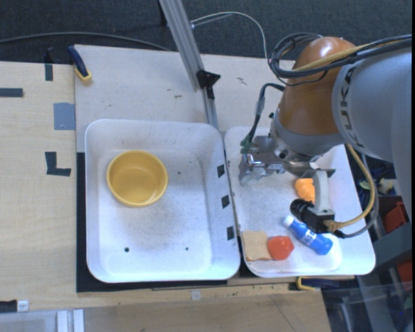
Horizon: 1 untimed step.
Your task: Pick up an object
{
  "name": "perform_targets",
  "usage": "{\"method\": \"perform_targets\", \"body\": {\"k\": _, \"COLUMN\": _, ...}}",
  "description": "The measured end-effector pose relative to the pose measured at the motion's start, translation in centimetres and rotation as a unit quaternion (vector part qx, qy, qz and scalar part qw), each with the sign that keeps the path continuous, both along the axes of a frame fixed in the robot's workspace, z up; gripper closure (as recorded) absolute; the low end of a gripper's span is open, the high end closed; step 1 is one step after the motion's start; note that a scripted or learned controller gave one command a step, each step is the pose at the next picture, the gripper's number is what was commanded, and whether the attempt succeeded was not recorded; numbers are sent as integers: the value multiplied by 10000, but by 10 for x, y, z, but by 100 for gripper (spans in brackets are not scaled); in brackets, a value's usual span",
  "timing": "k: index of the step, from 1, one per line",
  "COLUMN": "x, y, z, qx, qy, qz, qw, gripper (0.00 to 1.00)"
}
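The jaws (252, 173) hang low over the far left part of the right bin (356, 258), close to the wall it shares with the left bin (97, 206). They are metallic, short and pale; whether they stand open or closed cannot be told, and nothing can be seen between them.

The pickable things lie nearer the camera than the jaws and toward the arm's side. A small orange, rounded piece (304, 187) sits just beyond the jaws on the arm's side, partly behind the wrist hardware. Further toward the front, a blue and white bottle-like item (308, 234), smooth and cylindrical, lies on its side. Beside it a glossy red, rounded object (280, 247) touches a tan, square, sponge-like block (255, 245), which lies almost straight in front of the jaws at the bin's front edge.

Well apart on the other side of the jaws, a yellow plastic bowl (137, 178), round and smooth, stands upright in the left bin. Both bins are white, shallow and speckled, resting on a pale wooden bench (28, 206).
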<state>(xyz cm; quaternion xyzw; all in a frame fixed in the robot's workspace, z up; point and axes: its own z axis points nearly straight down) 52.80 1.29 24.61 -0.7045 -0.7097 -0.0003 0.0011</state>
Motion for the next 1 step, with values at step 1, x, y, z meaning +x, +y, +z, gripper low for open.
{"method": "perform_targets", "body": {"k": 1, "x": 1, "y": 46, "z": 1, "qx": -3, "qy": 6, "qz": -2, "qw": 10000, "gripper": 100}}
